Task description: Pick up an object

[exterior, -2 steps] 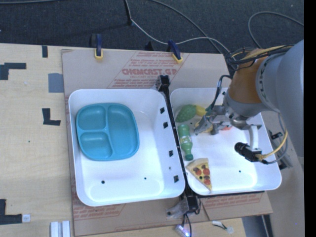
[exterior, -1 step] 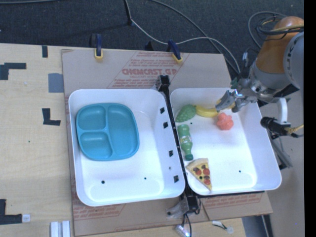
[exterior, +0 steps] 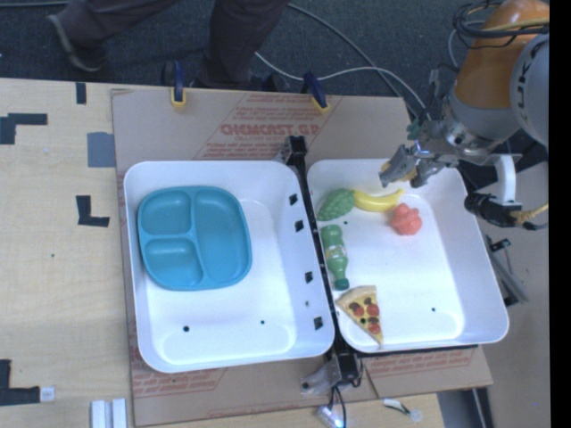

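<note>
The pizza slice (exterior: 363, 311) lies at the near edge of the right bin (exterior: 446, 275). Beyond it lie the green bottle (exterior: 335, 255), red strawberry (exterior: 406, 219), leafy green (exterior: 335, 204) and banana (exterior: 376, 200). The gripper (exterior: 403, 173) hovers just above the banana, fingers apart, gripping nothing. The left bin (exterior: 214, 328) holds a blue divided plate (exterior: 193, 236).

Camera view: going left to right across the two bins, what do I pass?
Blue divided plate → green bottle → pizza slice → banana → red fruit, with the gripper above the banana's right end.
</note>
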Robot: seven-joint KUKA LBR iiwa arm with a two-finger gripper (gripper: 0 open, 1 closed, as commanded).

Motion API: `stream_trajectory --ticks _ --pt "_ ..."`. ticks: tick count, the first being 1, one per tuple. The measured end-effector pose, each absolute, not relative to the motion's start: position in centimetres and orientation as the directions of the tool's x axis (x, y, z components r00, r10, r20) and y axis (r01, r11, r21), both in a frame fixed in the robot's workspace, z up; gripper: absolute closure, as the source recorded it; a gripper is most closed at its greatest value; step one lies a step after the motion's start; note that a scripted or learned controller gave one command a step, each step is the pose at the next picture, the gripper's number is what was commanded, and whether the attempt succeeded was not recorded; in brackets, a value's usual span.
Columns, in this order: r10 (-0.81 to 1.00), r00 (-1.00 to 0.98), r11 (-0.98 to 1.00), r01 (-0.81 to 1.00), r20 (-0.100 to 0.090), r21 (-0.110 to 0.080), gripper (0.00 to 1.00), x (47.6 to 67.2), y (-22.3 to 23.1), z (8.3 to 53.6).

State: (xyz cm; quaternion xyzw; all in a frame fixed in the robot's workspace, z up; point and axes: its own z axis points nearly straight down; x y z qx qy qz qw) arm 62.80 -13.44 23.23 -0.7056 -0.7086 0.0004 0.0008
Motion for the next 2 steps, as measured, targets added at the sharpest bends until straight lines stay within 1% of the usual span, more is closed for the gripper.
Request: stream_trajectory --ticks 1,2 --pt "1.0 -0.003 0.003 1.0 0.001 -0.007 1.0 59.5 -10.2 21.8" --pt "1.0 -0.005 0.005 1.0 0.001 -0.007 1.0 61.9 -2.8 21.3"
